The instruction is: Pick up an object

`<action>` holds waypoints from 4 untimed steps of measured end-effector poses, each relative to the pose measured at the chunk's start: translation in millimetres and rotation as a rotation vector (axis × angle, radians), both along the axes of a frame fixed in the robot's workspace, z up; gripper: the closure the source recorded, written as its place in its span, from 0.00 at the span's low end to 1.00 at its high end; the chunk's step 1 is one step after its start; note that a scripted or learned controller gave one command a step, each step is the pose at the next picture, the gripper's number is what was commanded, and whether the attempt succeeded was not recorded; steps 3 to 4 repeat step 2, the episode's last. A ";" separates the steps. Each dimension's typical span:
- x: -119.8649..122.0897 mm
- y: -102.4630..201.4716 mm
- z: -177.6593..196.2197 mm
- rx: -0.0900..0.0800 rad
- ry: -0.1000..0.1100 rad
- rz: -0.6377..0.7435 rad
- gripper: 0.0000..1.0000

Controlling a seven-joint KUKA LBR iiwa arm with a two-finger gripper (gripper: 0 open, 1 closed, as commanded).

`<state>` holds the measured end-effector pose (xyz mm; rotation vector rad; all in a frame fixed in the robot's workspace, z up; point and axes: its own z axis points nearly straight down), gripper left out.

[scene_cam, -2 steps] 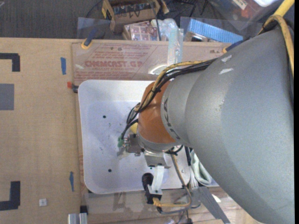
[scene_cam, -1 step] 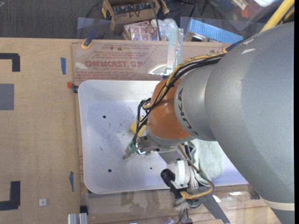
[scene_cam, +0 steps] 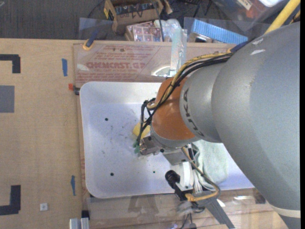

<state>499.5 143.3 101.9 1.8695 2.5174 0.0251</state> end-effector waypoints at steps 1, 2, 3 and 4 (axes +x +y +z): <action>-8.0 1.4 -9.7 -0.008 -0.002 0.153 1.00; -2.9 46.8 145.1 -0.011 0.012 0.280 1.00; -2.9 46.8 145.1 -0.011 0.012 0.280 1.00; -2.9 46.8 145.1 -0.011 0.012 0.280 1.00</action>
